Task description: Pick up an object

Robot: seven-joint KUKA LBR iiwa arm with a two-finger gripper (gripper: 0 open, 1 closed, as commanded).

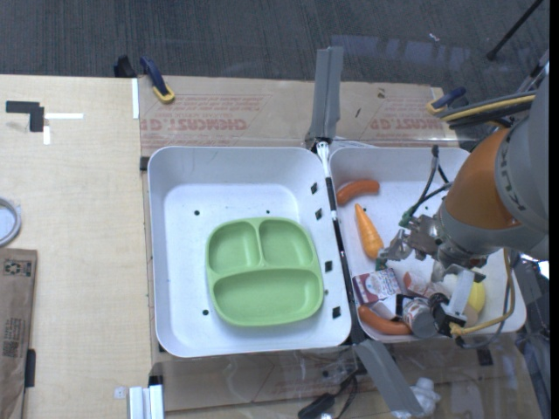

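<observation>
My gripper [400, 246] hangs low in the right bin [395, 162], near its middle. An orange carrot [368, 231] lies just to its left, close to the gripper's tip. Farther back rests an orange-red sausage [358, 188]. A red and white packet [376, 285] lies in front of the gripper, and a second sausage [384, 322] sits by the bin's near wall. A yellow piece [477, 297] shows to the right, partly behind the wrist. I see nothing held.
The left bin [170, 234] holds a green divided plate [264, 271]. A grey upright post [327, 94] stands behind the wall between the bins. Blue and yellow clamps [157, 81] sit on the cardboard at the back.
</observation>
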